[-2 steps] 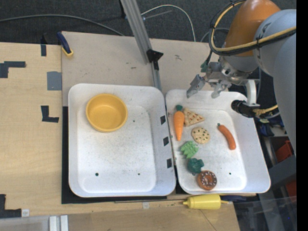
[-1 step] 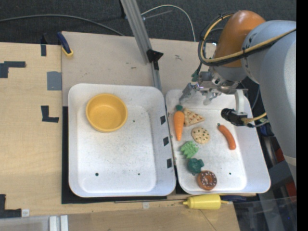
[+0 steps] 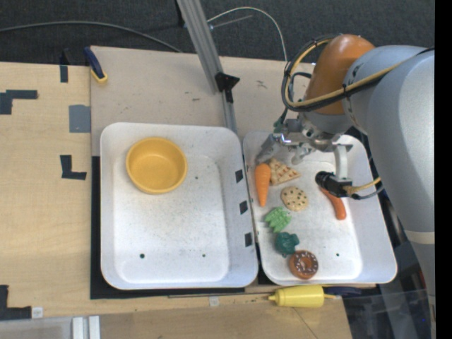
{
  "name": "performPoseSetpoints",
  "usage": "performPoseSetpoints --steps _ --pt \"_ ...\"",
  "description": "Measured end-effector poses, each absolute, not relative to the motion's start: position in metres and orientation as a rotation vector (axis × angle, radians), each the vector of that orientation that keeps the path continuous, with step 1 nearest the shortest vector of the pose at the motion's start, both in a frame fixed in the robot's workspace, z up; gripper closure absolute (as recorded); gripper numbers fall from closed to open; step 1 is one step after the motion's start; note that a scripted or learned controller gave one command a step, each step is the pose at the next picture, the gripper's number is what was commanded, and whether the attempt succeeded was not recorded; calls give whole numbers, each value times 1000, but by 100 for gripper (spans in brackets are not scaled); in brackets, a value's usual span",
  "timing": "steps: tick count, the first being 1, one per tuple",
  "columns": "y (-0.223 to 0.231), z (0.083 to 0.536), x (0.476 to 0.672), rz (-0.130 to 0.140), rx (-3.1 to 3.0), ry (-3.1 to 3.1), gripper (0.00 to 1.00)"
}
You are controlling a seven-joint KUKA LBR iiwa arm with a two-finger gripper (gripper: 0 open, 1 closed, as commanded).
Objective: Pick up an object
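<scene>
My gripper hangs over the back left part of the right bin, with its fingers spread and nothing between them. Just below its tips lie an orange carrot and a tan waffle-like slice. Further forward in that bin are a speckled cookie, a light green broccoli piece, a dark green piece and a brown donut. A red-orange sausage-shaped piece lies toward the right.
The left bin holds a yellow bowl in its back left corner. A yellow bottle lies on the bench in front of the right bin. A slanted grey metal post rises behind the bins.
</scene>
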State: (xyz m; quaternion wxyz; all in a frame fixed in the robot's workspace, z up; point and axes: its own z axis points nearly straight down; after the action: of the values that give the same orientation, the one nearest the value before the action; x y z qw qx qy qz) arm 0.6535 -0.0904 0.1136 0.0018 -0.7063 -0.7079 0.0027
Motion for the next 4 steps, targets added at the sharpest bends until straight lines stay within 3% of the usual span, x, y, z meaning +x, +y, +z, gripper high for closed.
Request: performPoseSetpoints --steps 1,3,4 --pt "-90 127 655 4 -2217 -2226 100" --pt "-95 241 652 -5 -2222 -2227 100" --pt "-94 270 652 -2 -2221 -2224 100"
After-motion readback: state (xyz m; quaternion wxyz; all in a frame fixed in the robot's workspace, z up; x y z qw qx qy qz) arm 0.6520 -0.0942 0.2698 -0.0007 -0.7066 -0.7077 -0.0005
